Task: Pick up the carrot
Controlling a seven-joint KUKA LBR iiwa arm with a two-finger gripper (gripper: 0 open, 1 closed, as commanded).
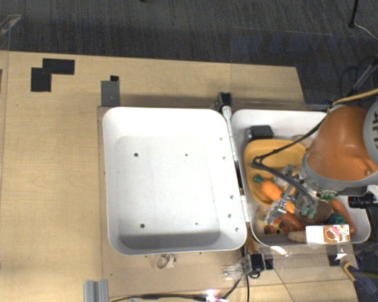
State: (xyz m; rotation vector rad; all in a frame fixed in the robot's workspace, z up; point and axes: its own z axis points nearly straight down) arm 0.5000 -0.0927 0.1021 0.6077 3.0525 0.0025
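Note:
The carrot [268, 190] is a small orange piece with a green tip, lying in the left half of the right bin [277, 116] on a heap of toy food. My gripper [286, 201] reaches down into that bin from the right and hangs just right of the carrot and slightly nearer the camera, close to it or touching. Wrist parts and cables clutter the spot, so whether anything is held is not visible. The orange band of the arm [343, 146] covers the bin's right half.
The left bin [164, 116] lies beside it. The right bin also holds a yellow item [268, 152], a black block [260, 132], a white and red carton [327, 233], a brown sausage-like piece [292, 223] and a green piece [336, 219].

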